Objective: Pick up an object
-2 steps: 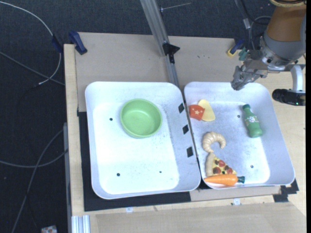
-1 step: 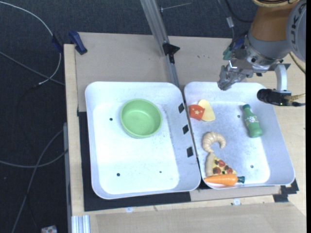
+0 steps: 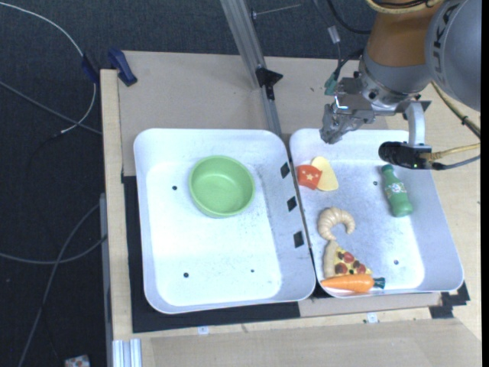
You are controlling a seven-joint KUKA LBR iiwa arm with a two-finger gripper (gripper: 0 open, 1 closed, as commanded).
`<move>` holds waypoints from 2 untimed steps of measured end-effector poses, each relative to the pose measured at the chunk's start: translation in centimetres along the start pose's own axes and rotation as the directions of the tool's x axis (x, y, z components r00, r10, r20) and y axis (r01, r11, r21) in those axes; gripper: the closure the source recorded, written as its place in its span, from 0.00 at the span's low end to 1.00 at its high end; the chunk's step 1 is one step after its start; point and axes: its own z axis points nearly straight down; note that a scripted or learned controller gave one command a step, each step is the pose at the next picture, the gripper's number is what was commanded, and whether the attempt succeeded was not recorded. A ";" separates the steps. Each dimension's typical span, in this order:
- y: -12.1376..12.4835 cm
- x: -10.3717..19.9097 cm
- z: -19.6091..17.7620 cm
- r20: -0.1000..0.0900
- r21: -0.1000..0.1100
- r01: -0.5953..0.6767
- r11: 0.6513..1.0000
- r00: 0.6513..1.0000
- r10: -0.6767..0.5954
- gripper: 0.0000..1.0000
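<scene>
From the overhead camera I see the gripper (image 3: 333,131) hanging over the far edge of the right bin (image 3: 428,243), near its far left corner. I cannot tell how it is set from this slant, and nothing is visibly held.

No particular object is named, so I judge the nearest candidate to be the red and yellow toy wedge (image 3: 316,175), lying on the bin floor just in front of the gripper and close to the divider between the bins. It looks like small hollow plastic: light, stiff, probably a bit slick. I'd take it across its narrow thickness, away from the bin wall.

In the same view, the green bottle (image 3: 396,190) lies on its side toward the right, apart from the rest. It is round, so it may roll; I'd grip across its body.

The croissant (image 3: 335,222) sits mid-bin, just above the pizza slice (image 3: 341,263), with the carrot (image 3: 348,284) touching the slice at the near rim. That cluster is crowded, so I'd leave it.

The left bin (image 3: 168,266) holds a green bowl (image 3: 221,185), upright; its thin rim is the only pinch point.
</scene>
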 end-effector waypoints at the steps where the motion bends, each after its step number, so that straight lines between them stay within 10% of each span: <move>1: -0.2 5.5 1.6 0.002 0.001 -0.001 1.000 1.000 0.001 1.00; 2: -0.4 11.3 2.9 0.002 0.005 0.000 1.000 1.000 0.000 1.00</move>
